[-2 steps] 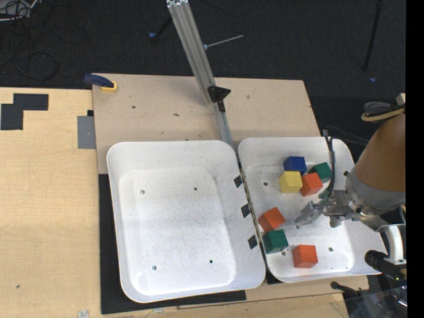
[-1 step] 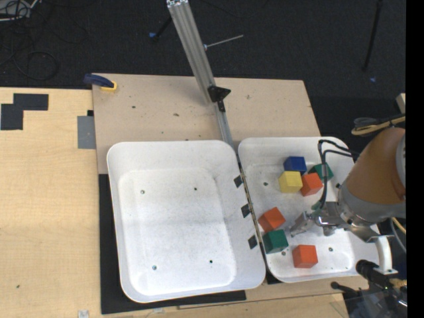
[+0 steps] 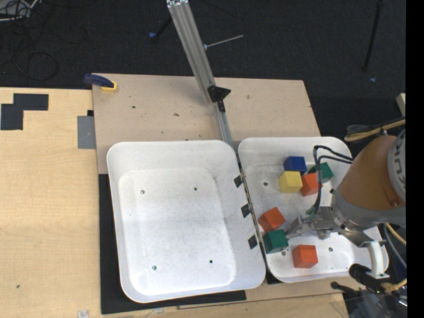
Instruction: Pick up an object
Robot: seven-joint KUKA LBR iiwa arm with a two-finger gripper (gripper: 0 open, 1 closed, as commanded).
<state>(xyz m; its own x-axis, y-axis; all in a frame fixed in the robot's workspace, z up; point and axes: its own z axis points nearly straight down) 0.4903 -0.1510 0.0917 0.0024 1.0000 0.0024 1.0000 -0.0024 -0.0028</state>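
- Camera view, from above the bench: you see the grey arm (image 3: 374,184), orange band at the wrist, reaching in from the right over the right bin (image 3: 331,265), its gripper (image 3: 299,225) low among the blocks.
- The gripper sits just beside the green cube (image 3: 275,241) at the bin's left wall, with an orange cube (image 3: 271,218) just above it in frame and a second orange cube (image 3: 305,256) near the front edge.
- Further back in the same bin you find a blue cube (image 3: 295,163), a yellow cube (image 3: 290,181), an orange block (image 3: 309,184) and a small green block (image 3: 324,172), bunched close together.
- The left bin (image 3: 132,161) lies alongside, white and shallow.
- At this slant you cannot tell whether the jaws are spread or pressed together; the metal parts blur into the bin floor, and nothing is visibly pinched between them.
- Judged from the pose, the step in hand is the approach or close on the green cube, and no pick is yet confirmed.
- The next move likely calls for you to see the jaws straddle one cube squarely, clear of the bin wall and the neighbouring orange cube, before any lift.
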